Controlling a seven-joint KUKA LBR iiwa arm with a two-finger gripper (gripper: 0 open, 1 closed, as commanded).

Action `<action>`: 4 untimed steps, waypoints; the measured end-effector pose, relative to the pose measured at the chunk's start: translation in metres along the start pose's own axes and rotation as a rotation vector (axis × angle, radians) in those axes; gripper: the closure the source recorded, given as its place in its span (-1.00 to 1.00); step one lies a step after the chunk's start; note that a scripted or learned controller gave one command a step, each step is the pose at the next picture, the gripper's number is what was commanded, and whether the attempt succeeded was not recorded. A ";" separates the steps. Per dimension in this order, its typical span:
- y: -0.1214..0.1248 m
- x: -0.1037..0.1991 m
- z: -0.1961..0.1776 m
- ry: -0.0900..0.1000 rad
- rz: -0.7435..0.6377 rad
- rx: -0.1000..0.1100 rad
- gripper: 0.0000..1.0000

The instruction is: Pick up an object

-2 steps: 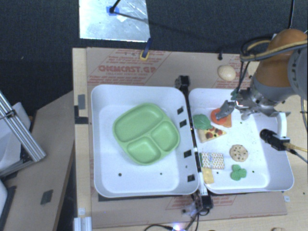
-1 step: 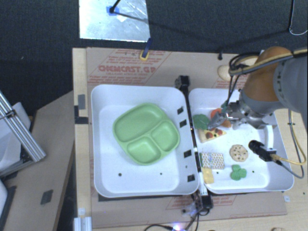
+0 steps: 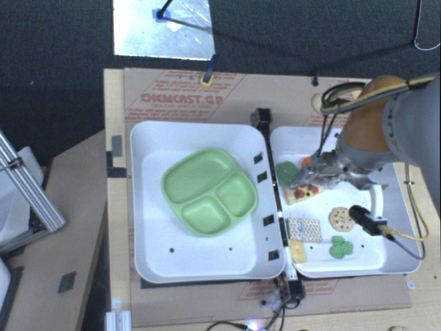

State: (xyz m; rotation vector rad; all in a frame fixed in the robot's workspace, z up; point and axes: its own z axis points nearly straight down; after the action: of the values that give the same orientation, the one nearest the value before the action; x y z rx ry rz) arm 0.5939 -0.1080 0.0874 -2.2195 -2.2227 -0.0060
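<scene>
My gripper [image 3: 307,178] reaches down into the right bin [image 3: 396,185], right over a pizza slice [image 3: 304,194] near the bin's left side. A green leafy piece [image 3: 285,171] lies just left of the gripper. A round cookie [image 3: 340,218] and a speckled cracker [image 3: 304,229] sit nearer the front. A green broccoli piece [image 3: 340,247] and a yellow piece [image 3: 297,252] lie by the front wall. The gripper's body hides how its tips stand.
The left bin [image 3: 148,178] holds a light green divided plate [image 3: 209,191]. A black clip divider [image 3: 270,185] runs between the bins. The grey arm [image 3: 386,126] with its cables covers the right bin's far right part.
</scene>
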 end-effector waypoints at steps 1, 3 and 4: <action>0.003 -0.001 -0.013 -0.005 -0.001 -0.012 1.00; 0.006 0.000 -0.132 -0.004 -0.004 -0.006 1.00; -0.003 0.054 -0.124 -0.001 -0.008 0.002 1.00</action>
State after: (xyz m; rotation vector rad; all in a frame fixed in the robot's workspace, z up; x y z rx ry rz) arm 0.5903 -0.0541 0.2112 -2.2104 -2.2310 -0.0032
